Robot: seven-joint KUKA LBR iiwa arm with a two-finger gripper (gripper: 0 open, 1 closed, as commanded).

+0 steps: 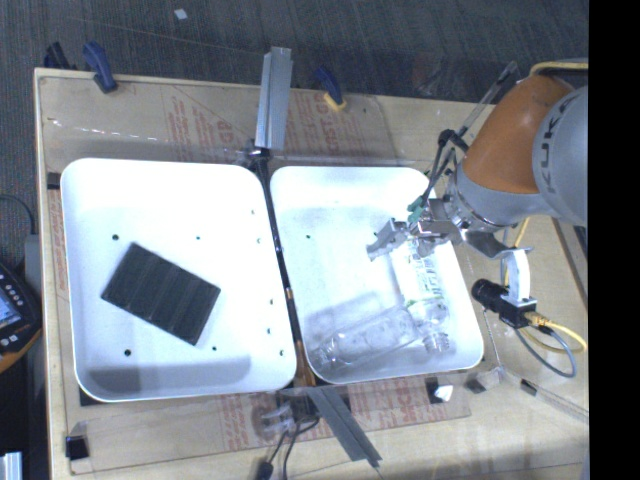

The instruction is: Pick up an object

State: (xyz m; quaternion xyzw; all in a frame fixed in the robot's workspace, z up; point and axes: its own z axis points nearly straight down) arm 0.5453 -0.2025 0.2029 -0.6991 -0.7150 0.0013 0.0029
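The gripper [400, 236] hovers low in the right white bin [300, 193], above two clear plastic bottles [425, 293] lying along its near right side. Whether it grasps anything I cannot tell; nothing looks lifted yet, so picking remains.

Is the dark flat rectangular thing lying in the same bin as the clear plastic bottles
No, the dark flat pad lies alone in the left bin, while the clear bottles lie in the right bin.
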